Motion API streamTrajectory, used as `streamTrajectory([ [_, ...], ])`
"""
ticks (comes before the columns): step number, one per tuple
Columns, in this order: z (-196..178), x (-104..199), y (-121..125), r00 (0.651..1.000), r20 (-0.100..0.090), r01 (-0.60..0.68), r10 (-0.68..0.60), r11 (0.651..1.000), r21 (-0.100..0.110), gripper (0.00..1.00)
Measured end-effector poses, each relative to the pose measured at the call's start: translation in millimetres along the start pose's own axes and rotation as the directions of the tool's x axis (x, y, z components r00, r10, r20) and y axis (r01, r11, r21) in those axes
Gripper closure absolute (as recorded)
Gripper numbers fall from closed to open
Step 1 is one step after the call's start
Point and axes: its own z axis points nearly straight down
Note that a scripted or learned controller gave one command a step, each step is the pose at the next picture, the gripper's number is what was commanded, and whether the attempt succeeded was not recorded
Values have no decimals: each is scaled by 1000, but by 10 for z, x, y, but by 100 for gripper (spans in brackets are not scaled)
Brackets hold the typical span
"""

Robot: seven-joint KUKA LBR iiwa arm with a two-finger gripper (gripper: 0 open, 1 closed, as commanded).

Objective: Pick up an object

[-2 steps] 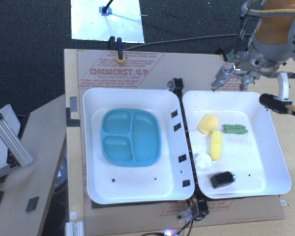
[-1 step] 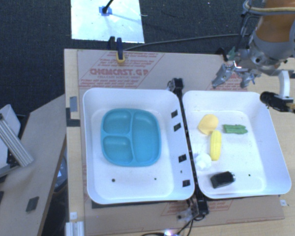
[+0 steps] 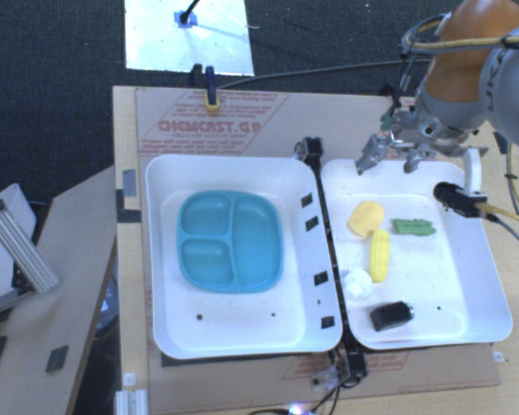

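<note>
In the right bin (image 3: 480, 309) lie the candidate objects: a yellow lump (image 3: 365, 218), a corn cob (image 3: 380, 255), a green pod (image 3: 413, 226), a white scrap (image 3: 357, 282) and a black block (image 3: 391, 315). The gripper (image 3: 393, 155) hovers over the bin's far rim, fingers spread, holding nothing. The step in hand is judged to be the approach; the next move calls for travel inward and descent over one object. The left bin (image 3: 169, 318) holds a blue tray (image 3: 231, 240). Both rest on a cardboard-topped bench (image 3: 242, 119) above dark carpet (image 3: 52, 76).

The grey arm (image 3: 493, 50) is reached in from the right, its gripper (image 3: 391, 154) pointed down, jaws spread apart and empty.
</note>
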Motion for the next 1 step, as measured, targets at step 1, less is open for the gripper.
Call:
streamTrajectory([
  [1,451,-73,19,1000,1,-4,4,1000,-1,0],
])
